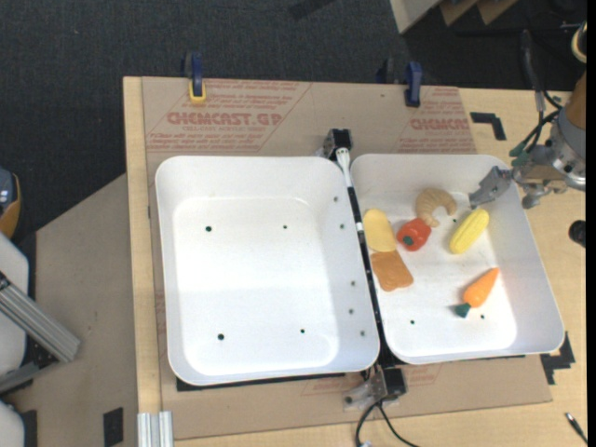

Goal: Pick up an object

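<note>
Setting: dark carpet surrounds a bench topped with a brown printed sheet, held by two blue clamps at its far edge.
Bins: two shallow white bins sit side by side; the left bin and the right bin, the right one carrying all the toys.
Toys: a corn cob lies toward the right bin's far right; a beige piece is just left of it; a red tomato-like piece sits between a yellow piece and the corn; a brown slab touches the yellow piece's near end; a carrot lies apart, nearer the viewer.
Arm: it reaches in from the right, with the pincer over the bin's far right corner, just beyond the corn.
Pincer state: I cannot tell how wide it stands; nothing is visibly held.
Likely target: the corn, judged by closeness.
Risks: the corn's rounded, smooth body could roll or squirt out of a pinch; a descent too close to the bin wall could strike the rim; the beige piece nearby could be nudged or caught alongside.
</note>
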You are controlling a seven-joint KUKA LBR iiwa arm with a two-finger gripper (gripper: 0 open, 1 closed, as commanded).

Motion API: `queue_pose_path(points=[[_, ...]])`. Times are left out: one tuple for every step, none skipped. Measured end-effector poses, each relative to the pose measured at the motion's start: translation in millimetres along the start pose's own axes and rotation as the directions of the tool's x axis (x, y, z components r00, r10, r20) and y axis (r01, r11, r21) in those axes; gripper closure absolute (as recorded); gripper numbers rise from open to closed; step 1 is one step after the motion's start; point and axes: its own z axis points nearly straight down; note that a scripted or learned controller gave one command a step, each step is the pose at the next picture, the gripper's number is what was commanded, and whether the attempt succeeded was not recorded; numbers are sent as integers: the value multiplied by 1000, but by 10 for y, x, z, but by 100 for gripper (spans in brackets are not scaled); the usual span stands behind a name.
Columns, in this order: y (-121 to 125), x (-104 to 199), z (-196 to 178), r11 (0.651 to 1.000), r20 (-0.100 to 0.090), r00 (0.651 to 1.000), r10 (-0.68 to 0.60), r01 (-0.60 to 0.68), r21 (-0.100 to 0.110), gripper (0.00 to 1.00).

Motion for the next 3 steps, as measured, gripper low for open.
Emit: queue_pose_path(points=[[291, 945, 633, 1000, -5, 1000, -8, 8, 6, 0], [612, 1023, 1216, 1000, 2, 1000, -1, 1, 1, 0], [347, 1095, 1214, 1000, -1, 1000, 1, -1, 4, 0]])
